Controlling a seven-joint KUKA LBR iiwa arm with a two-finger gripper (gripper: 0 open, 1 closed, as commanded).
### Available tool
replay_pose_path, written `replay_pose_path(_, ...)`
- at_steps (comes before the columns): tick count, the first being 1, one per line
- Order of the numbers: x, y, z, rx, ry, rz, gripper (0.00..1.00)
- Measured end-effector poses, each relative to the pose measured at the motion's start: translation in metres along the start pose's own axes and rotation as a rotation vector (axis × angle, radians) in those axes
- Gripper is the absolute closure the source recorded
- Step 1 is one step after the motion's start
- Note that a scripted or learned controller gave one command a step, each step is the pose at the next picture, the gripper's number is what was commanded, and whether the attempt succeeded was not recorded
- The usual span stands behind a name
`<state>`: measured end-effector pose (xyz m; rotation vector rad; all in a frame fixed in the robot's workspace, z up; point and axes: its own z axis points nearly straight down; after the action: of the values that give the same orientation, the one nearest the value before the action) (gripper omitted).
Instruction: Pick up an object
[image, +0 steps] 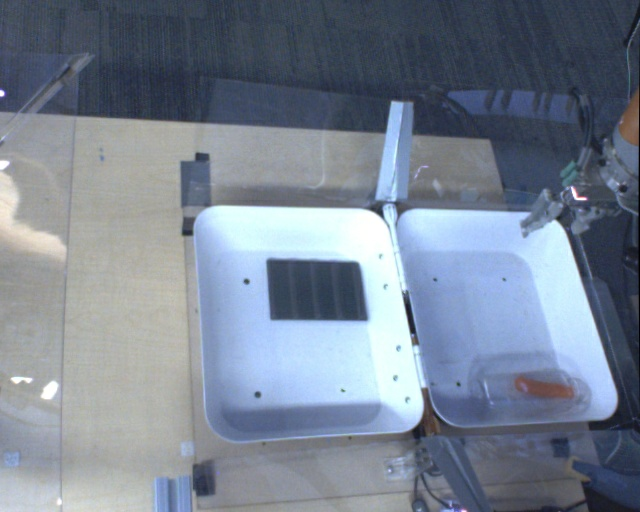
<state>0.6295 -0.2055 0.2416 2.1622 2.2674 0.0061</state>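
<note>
two shallow white bins sit side by side on the pale wooden desk (120, 330). the left bin (225, 400) has a dark ribbed rectangular panel (316, 290) lying flat near the middle of its floor, a little toward the far side. the right bin (440, 250) touches the left one along their shared edge, where a grey metal bar (395, 155) runs away from the join toward the far edge of the desk.

the thing to pick up, a clear plastic object with an orange piece inside (530, 387), lies on its side in the near right corner of the right bin, close to the near rim and the right wall. its outline is faint against the white floor, so its exact shape is hard to make out.

the arm comes in at the upper right. the jaws (558, 210) hang over the far right corner of the right bin, near its rim, well apart from the clear object. two fingers spread apart, one slanting toward the left and one toward the right, and nothing shows between them.
</note>
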Motion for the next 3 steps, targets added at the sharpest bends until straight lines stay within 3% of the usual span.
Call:
replay_pose_path(1, 0.003, -0.049, -0.018, 0.004, 0.001, 0.362, 0.0)
replay_pose_path(2, 0.068, -0.108, 0.13, 0.009, 0.002, 0.355, 0.0)
replay_pose_path(3, 0.024, -0.093, 0.08, 0.004, 0.001, 0.392, 0.0)
